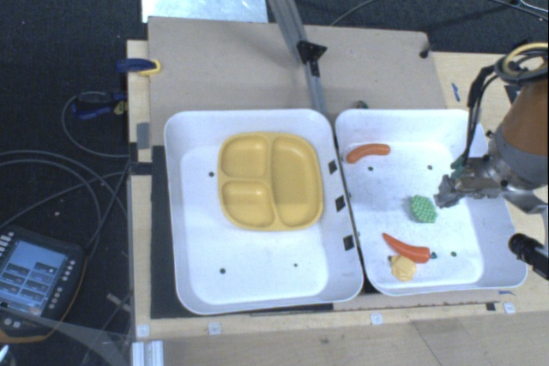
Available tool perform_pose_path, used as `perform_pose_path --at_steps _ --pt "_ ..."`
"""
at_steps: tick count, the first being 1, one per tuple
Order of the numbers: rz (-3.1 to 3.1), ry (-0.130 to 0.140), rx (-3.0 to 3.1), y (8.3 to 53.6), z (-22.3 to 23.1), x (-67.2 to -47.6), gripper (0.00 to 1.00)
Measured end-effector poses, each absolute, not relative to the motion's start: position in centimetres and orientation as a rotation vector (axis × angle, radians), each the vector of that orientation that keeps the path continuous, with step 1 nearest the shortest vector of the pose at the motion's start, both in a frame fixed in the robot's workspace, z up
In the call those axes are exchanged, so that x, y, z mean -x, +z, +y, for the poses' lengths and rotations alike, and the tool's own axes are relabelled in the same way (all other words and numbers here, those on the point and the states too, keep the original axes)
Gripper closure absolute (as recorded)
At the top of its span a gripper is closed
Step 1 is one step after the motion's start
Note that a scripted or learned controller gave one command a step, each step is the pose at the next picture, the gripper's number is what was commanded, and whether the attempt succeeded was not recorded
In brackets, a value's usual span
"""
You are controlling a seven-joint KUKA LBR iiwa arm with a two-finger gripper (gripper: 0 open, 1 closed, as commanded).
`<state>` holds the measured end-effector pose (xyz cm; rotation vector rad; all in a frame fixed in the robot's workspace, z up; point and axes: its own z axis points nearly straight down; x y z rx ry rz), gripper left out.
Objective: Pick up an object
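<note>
Two shallow white bins are seen side by side on the surface point(377, 56). The left bin point(197, 270) carries a yellow divided tray point(270, 181) in its upper middle. The right bin point(446, 126) carries four small things: an orange sausage-shaped piece point(368, 153) near its upper left corner, a green textured object point(421, 208) at its middle, a red chilli-shaped piece point(407, 248) lower down, and a small yellow object point(403, 269) touching or just below the chilli's lower end.

The arm point(525, 133) is seen at the right edge of the frame, and the gripper point(452, 189) is held low over the right bin, just to the right of and slightly above the green object in the picture. Whether the gripper is wide or narrow cannot be told; nothing is seen to be held in it.

The green object is judged the likeliest target, being nearest. For a good grasp, the gripper should be shifted a little toward the frame's left until it is centred over the green object, then lowered straight down so that the object is straddled rather than pushed aside. The object stands well apart from its neighbours, so little interference is to be expected. The closing should be completed before any lift, and the lift should be made vertically.
</note>
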<state>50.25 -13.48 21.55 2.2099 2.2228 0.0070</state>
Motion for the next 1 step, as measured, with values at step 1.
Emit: perform_pose_path --at_steps 1 --pt "2.222 0.008 -2.209 26.96 -13.52 -50.49 1.00"
